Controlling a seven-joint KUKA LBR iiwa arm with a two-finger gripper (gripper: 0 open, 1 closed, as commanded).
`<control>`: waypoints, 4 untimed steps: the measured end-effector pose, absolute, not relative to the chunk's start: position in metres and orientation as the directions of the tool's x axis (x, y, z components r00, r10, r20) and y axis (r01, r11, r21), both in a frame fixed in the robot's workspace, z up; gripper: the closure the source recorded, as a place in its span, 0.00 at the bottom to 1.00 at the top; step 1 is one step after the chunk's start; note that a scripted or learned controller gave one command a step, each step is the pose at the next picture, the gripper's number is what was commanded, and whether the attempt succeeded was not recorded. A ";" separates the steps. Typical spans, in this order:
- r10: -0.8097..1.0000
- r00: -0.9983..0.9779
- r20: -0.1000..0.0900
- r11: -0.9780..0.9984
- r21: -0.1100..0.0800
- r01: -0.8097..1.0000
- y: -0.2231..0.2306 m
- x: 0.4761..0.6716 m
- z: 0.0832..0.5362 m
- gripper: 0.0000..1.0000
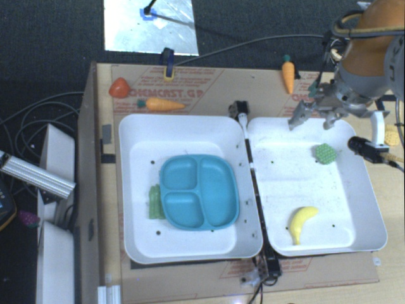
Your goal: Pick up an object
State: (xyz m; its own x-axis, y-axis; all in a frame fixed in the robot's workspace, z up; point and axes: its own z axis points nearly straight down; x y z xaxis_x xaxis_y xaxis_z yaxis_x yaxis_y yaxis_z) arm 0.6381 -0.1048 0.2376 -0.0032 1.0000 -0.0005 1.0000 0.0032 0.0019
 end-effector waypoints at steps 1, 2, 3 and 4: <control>1.000 -0.001 0.000 0.001 -0.001 1.000 -0.112 0.559 0.189 0.00; 1.000 -0.001 0.000 0.001 0.001 1.000 -0.111 0.487 0.177 0.00; 1.000 0.000 0.000 0.000 0.000 1.000 -0.097 0.487 0.112 0.00; 1.000 0.000 -0.001 0.000 0.002 1.000 -0.132 0.487 0.137 0.00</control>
State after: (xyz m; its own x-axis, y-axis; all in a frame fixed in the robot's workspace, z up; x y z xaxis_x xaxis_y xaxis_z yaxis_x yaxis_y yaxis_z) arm 0.4868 -0.1324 0.1372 -0.0002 1.0000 -0.0008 1.0000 0.0002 0.0019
